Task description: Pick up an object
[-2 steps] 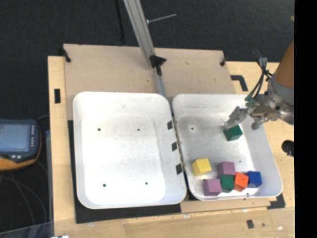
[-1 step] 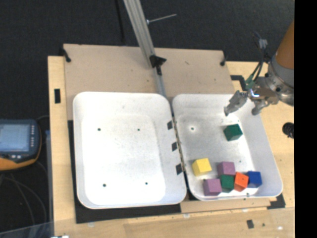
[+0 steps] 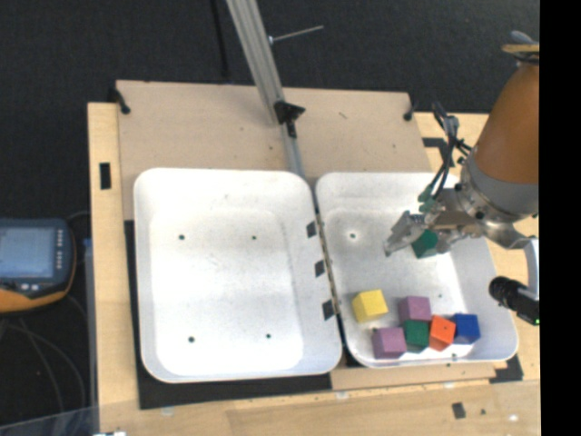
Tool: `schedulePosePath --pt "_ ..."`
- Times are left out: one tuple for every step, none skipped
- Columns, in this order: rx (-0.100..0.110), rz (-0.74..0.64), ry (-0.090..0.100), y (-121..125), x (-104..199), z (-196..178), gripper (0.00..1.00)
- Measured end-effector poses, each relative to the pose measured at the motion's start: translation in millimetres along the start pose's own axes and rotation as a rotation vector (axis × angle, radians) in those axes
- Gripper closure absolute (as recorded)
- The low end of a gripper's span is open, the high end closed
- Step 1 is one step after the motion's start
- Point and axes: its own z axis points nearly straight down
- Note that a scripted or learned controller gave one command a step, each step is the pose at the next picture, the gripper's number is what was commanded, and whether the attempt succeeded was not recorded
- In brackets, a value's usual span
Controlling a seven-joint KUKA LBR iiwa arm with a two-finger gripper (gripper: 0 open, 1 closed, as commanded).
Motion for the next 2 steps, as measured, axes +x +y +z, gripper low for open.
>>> schedulePosePath --pt "0.007 -0.003 0.001 -12 108 111 0.0" --pt "-0.006 0.0 0.001 -20 121 63 0.0"
